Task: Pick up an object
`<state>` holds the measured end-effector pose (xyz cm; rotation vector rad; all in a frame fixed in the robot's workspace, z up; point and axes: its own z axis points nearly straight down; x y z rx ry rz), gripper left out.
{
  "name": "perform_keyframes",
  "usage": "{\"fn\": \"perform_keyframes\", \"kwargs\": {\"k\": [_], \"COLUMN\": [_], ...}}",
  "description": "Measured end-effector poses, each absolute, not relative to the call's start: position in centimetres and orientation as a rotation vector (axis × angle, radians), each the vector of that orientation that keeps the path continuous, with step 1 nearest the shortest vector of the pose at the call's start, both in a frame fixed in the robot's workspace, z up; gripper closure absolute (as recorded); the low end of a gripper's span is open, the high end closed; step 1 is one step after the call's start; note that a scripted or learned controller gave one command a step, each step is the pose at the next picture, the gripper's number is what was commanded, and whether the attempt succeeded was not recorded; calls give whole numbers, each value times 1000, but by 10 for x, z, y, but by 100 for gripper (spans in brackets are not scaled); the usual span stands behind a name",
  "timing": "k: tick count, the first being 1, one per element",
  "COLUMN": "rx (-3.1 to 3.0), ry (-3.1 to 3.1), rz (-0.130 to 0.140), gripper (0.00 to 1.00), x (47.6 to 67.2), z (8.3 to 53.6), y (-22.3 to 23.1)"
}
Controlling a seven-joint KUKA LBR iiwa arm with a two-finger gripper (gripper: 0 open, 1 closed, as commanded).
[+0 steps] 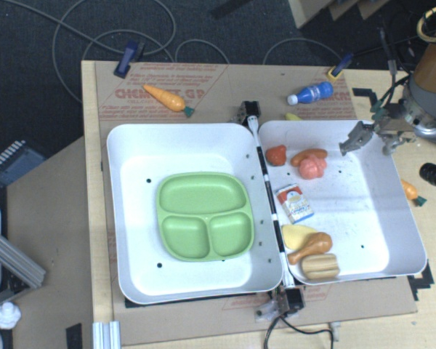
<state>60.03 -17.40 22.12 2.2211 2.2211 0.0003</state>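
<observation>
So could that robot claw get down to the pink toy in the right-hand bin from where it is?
Probably yes. The gripper hangs over the right bin's far edge, and the pink toy lies uncovered with bare floor between them; the red piece sits beside it, apart.

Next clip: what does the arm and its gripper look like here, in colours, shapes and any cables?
The arm enters at the right edge with an orange band above a rounded silver-grey wrist. Below it sits the gripper, grey metal with thin pointed fingers over the right white bin. Thin dark cables loop around the wrist. No markings are legible.
</observation>
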Motion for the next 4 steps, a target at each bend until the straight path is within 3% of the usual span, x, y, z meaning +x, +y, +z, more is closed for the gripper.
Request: {"fn": "perform_keyframes", "kwargs": {"k": [1,2,3,4], "rx": [2224,2223,2219,2216], "ry": [2227,2223,2219,2222], "rz": [-3,-2,4,6], "gripper": [0,0,100,100], "x": [665,636,638,622], "z": [110,84,97,187], "y": [-126,-127,-127,-61]}}
